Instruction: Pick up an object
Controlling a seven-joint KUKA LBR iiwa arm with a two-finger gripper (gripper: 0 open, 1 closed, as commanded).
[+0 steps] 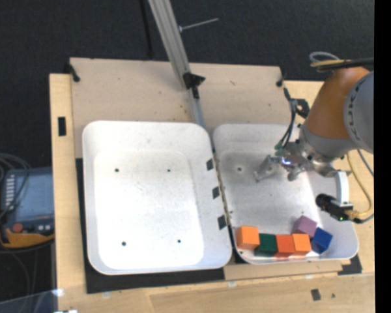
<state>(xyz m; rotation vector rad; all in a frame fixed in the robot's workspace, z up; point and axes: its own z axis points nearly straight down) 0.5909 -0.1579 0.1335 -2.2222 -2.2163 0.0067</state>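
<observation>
A: The wooden bench [62,175] carries two white bins; where are the blocks?

B: Clustered along the right bin's [247,155] near edge, orange block [249,237] leftmost.

A: And the gripper [268,169]?

B: Mid-bin, apart from them; I can't tell its grip. It should descend squarely over one block.

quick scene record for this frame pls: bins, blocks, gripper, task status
left bin: white, no blocks in it
right bin: white, holds all blocks
blocks: orange, green, orange pair, purple, blue
block layout: bunched in a row along the near edge
gripper: over the right bin's middle, apart from the blocks
held: nothing seen between its fingers
task status: no block picked up yet
</observation>
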